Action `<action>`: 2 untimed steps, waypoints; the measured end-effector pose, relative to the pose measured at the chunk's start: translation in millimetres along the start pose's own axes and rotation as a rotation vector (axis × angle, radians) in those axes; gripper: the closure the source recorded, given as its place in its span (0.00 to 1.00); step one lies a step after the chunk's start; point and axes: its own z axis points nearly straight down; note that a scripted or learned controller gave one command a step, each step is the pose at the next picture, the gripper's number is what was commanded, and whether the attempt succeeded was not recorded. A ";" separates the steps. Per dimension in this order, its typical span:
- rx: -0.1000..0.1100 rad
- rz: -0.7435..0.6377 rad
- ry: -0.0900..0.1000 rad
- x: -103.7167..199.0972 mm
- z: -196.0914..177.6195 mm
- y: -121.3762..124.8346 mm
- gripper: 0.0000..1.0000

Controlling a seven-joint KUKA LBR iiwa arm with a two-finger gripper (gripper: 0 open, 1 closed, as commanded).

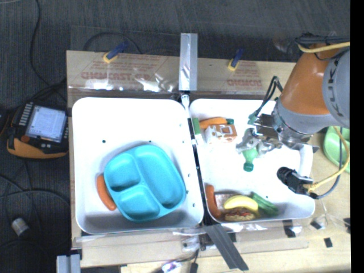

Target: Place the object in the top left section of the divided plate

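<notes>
Transfer step was underway: gripper (251,148) hung over the right white bin (227,175) pinching a small green bottle-like object (248,165), well right of the blue divided plastic plate (143,185); next likely carrying it left.

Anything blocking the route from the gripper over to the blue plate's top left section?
Only the raised bin walls where the two bins meet lie between the gripper and the blue divided plate. Its top left section holds nothing; an orange sausage lies beside the plate's left rim.

Blue divided plate (145,181), gripper (250,148) over right bin (227,164)
</notes>
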 end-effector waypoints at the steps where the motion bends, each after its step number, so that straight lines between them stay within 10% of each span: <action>1: 0.003 -0.004 0.001 1.7 -7.8 0.1 1.00; 2: 0.007 -0.007 0.002 3.3 -15.6 0.2 1.00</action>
